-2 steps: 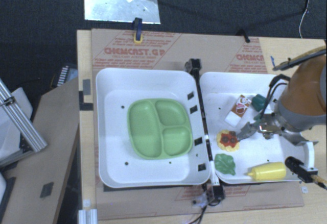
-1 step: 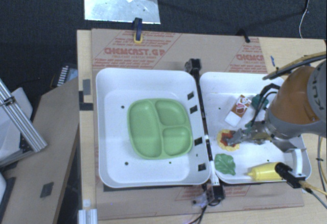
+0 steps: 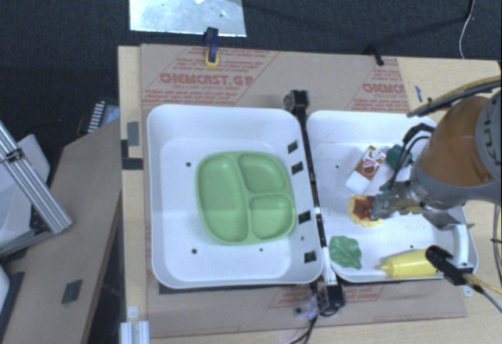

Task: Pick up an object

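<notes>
Green tray (image 3: 239, 197), one, perhaps four small items

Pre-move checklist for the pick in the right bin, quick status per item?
1. Target present: small red and yellow object lies in the right white bin, directly beside the hand. ok.
2. Hand over target: hand sits at the object's right edge, not centred on it. not ok.
3. Object gripped: grip area too small and blurred to see. cannot tell.
4. Neighbours apart: white and orange packet above, green leaf-shaped toy and yellow bottle below, all separate from the target. ok.
5. Left white bin holds the green divided plate, away from the arm. ok.
</notes>
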Tool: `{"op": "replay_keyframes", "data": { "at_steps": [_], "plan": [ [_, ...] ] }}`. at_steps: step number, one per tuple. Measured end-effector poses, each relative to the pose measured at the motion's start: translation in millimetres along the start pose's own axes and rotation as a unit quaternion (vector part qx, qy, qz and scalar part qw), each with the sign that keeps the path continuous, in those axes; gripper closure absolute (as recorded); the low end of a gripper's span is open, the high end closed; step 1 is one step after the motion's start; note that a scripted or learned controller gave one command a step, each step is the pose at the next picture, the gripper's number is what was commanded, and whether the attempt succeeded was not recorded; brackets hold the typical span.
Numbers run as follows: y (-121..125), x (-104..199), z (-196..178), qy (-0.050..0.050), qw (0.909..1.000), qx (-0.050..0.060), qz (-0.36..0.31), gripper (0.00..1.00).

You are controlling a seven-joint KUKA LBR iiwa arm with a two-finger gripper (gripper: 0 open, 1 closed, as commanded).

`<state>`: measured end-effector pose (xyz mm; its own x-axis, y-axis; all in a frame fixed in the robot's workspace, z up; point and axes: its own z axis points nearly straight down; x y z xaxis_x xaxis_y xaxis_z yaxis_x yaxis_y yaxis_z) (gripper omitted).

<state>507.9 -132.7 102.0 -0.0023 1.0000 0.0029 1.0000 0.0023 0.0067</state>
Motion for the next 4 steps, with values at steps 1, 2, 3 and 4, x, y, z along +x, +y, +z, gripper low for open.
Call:
{"op": "replay_keyframes", "data": {
  "at_steps": [1, 2, 3, 4],
  "plan": [
    [6.4, -1.2, -63.6, -0.003, 1.0000, -0.001, -0.001, 1.00],
    [8.7, -1.5, -117.4, -0.002, 1.0000, 0.000, -0.001, 1.00],
    [10.3, -1.7, -132.5, -0.002, 1.0000, 0.001, -0.001, 1.00],
    [20.3, 55.9, -140.0, -0.001, 1.0000, 0.001, -0.004, 1.00]
  ]
}}
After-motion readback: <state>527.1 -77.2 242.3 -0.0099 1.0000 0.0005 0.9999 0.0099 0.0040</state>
